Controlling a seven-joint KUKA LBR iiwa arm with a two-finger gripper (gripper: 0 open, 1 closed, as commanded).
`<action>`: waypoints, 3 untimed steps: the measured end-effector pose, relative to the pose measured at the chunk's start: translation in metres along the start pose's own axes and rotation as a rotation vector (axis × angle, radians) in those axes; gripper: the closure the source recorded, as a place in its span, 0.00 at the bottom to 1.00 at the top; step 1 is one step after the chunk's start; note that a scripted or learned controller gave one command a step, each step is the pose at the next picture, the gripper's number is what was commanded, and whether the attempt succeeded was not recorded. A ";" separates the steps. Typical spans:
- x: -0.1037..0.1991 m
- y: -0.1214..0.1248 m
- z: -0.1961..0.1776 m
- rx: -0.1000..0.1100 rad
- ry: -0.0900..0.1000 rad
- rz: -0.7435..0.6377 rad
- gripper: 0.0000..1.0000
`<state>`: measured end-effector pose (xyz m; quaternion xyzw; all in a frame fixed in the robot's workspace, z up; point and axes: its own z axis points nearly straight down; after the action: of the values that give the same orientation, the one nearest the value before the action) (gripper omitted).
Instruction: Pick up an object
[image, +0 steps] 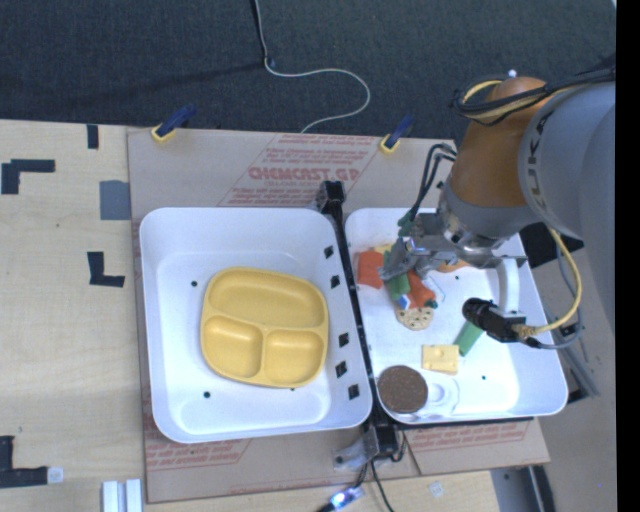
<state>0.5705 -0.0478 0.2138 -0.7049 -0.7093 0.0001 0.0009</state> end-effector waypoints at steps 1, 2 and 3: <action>0.036 0.027 0.004 -0.001 -0.001 0.001 1.00; 0.084 0.061 0.007 -0.001 0.000 0.000 1.00; 0.128 0.089 -0.020 -0.003 0.000 0.001 1.00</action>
<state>0.6587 0.0810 0.2339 -0.7052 -0.7090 -0.0009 -0.0003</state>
